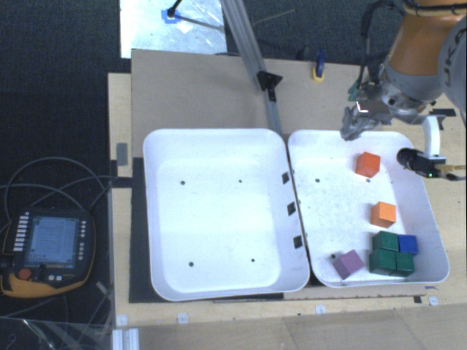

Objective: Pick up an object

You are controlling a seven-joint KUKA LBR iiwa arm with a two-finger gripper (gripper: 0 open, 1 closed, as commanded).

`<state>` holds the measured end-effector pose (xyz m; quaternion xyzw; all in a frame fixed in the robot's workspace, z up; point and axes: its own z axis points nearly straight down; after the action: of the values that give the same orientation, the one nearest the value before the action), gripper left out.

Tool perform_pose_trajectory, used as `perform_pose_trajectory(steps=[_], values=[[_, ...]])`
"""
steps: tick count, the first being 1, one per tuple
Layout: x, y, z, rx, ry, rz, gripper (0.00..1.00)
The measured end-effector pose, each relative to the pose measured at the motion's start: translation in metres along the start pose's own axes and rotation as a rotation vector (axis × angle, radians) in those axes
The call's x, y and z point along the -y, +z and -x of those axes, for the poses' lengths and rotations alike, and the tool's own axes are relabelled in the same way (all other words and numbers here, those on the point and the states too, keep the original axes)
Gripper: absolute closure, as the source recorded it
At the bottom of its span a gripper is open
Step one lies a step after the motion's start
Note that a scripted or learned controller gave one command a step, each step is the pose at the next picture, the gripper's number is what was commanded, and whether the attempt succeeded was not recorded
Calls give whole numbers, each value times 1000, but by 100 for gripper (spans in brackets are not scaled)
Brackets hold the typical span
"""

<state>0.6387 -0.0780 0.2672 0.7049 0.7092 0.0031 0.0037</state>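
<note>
Two orange cubes (368,164), three green blocks (385,241), one blue block (407,244) and one purple block (349,263) are seen in the right white bin (321,217); the gripper (354,127) is poised at its far rim, jaw state indiscernible.

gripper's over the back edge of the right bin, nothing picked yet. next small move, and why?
Probably shift the gripper toward the camera and slightly right, to sit above the nearest orange block, then descend. It hangs at the far rim of the right bin with nothing visible between its fingers, and that block stands apart from the others, so there is room around it.
</note>
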Motion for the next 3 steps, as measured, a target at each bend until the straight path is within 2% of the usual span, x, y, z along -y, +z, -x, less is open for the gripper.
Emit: perform_pose_trajectory(steps=[1,2,3], values=[[-1,-1,0,1,1,-7,100],[-6,14,-44,-1,-2,-9,100],[-25,27,-99,-2,-4,-7,100]])
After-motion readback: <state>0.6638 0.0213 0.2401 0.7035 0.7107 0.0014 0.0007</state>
